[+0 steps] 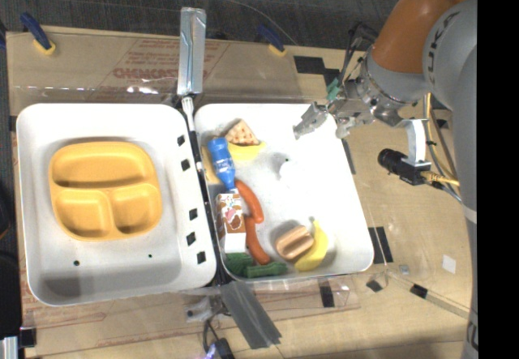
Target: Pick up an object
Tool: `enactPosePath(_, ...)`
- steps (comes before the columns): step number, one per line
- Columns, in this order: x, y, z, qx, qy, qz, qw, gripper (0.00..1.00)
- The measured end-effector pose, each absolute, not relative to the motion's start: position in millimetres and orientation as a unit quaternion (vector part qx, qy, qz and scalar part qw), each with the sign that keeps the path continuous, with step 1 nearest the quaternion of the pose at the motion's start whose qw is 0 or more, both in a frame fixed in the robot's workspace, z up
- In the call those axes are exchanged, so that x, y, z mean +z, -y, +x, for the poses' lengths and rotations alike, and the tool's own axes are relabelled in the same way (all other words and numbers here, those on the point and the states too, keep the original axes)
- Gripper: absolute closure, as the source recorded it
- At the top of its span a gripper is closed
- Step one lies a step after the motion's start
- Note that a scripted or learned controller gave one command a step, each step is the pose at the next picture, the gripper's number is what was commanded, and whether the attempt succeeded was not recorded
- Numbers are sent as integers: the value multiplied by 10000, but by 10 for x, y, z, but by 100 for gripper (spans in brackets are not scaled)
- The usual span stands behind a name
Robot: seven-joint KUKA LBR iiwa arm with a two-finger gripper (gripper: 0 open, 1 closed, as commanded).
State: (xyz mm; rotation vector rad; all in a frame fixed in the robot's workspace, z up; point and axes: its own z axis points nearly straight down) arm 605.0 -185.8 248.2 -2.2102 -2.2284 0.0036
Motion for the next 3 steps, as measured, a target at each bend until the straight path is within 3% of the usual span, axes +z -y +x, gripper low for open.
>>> enactPosePath(1, 1262, 967, 5970, 14, 6248, -7808, 6, 0)
enactPosePath(2, 942, 1022, 5105, 14, 8359, -5488, -49, 0)
enactPosePath(3, 1036, 994, 5119, -2, 8378, -5459, -42, 100)
